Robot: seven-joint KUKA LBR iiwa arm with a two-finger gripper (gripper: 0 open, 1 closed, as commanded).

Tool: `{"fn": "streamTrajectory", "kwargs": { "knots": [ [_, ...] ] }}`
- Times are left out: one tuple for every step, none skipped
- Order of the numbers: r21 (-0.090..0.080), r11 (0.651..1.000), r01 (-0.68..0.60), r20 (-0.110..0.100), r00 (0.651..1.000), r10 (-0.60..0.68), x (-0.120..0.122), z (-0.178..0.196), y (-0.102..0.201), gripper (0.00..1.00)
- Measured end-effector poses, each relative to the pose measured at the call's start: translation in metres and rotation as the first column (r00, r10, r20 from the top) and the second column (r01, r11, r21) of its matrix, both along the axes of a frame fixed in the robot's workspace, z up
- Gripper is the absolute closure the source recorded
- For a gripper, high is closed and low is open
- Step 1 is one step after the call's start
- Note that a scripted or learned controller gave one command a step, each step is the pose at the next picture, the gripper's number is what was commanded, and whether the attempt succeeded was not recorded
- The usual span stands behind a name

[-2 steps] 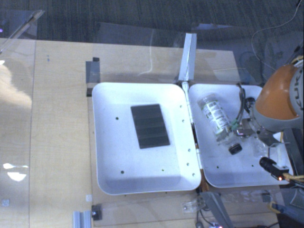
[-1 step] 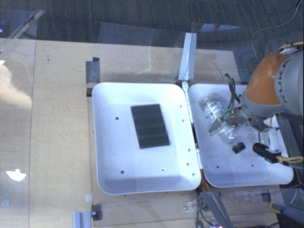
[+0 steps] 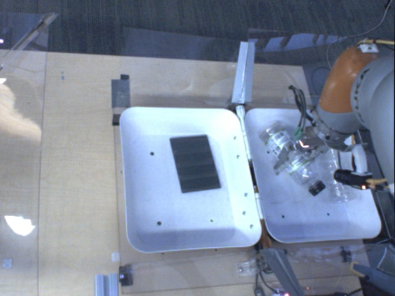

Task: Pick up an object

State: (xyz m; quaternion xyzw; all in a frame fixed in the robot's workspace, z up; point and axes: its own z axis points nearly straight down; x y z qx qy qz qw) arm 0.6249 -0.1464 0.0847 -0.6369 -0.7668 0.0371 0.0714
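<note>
A dark grey ribbed rectangular pad (image 3: 195, 163) lies flat in the middle of the left bin (image 3: 142, 227). In the right bin (image 3: 345, 227) a cluster of clear, crinkled plastic pieces (image 3: 285, 150) lies in the back half, and a small black block (image 3: 316, 188) rests just in front of them. My gripper (image 3: 307, 143) hangs low over the right side of the clear plastic cluster, with the grey wrist and orange band (image 3: 342, 82) rising behind it to the right. The clear plastic blurs the gripper's tip.
A grey metal bracket (image 3: 242, 79) stands at the back between the two bins. A black clamp (image 3: 121, 94) sits at the left bin's back left corner. Black cables (image 3: 299, 103) hang from the wrist. Bare wooden bench (image 3: 68, 165) stretches to the left.
</note>
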Motion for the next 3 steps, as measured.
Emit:
{"fn": "streamTrajectory", "kwargs": {
  "knots": [
    [0.001,1.0,-0.008,-0.016,1.0,0.008,-0.004,0.007,0.001,1.0],
    [-0.034,0.992,0.124,0.139,0.983,-0.118,0.04,0.096,0.081,1.0],
    [-0.035,0.968,0.248,0.156,0.958,-0.24,0.042,0.135,0.081,1.0]
  ]
}}
